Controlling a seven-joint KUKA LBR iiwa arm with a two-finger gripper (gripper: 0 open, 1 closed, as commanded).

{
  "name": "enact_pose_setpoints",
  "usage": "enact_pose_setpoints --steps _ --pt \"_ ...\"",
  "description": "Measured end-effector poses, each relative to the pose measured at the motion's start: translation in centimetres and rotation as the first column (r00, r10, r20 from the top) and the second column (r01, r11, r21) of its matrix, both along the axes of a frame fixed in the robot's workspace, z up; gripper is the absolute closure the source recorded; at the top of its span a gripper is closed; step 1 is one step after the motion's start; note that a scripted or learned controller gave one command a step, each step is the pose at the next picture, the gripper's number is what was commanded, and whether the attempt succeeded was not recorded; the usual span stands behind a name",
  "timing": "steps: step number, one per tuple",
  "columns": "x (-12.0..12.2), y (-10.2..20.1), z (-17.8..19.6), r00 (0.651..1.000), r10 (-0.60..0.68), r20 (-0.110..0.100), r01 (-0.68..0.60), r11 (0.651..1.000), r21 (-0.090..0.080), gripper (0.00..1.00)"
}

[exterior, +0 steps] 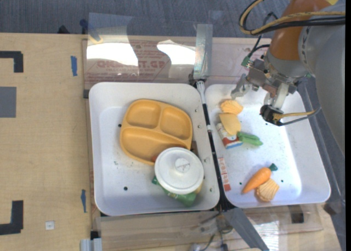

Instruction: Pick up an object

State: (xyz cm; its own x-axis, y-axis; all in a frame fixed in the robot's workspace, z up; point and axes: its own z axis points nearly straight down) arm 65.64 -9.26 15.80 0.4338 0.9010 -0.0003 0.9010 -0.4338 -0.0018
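Hovering over the far end of the right shallow white bin (312, 151), the two-finger gripper (258, 92) has its fingers apart, with nothing between them. The small yellow-orange toy food piece (231, 106) lies just nearside of the gripper, touching a yellow block (231, 124) beside a green toy vegetable (249, 138). An orange plastic carrot (256, 179) lies well nearer. The left bin (104, 135) holds an orange divided plate (155, 129) and a white lidded bowl (179, 169).

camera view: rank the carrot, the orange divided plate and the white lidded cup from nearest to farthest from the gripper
From the gripper, at the right bin's back:
1. Carrot, front of the right bin.
2. Orange divided plate, middle of the left bin.
3. White lidded cup, front of the left bin, overlapping the plate; only a little farther than the plate.
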Motion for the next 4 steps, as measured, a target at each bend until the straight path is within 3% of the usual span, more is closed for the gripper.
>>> enact_pose_setpoints --steps 1,2,3,4 --pt "0.4 -0.5 -6.1 0.928 -0.371 -0.017 0.371 0.929 -0.005 0.0" --pt "-2.4 -5.8 -0.5 0.918 -0.396 0.004 0.396 0.918 0.0 0.0" --pt "-2.8 -7.4 13.1 0.968 -0.251 0.013 0.251 0.968 0.0 0.0" --pt "0.1 -6.8 12.1 0.866 -0.5 0.002 0.5 0.866 -0.001 0.0"
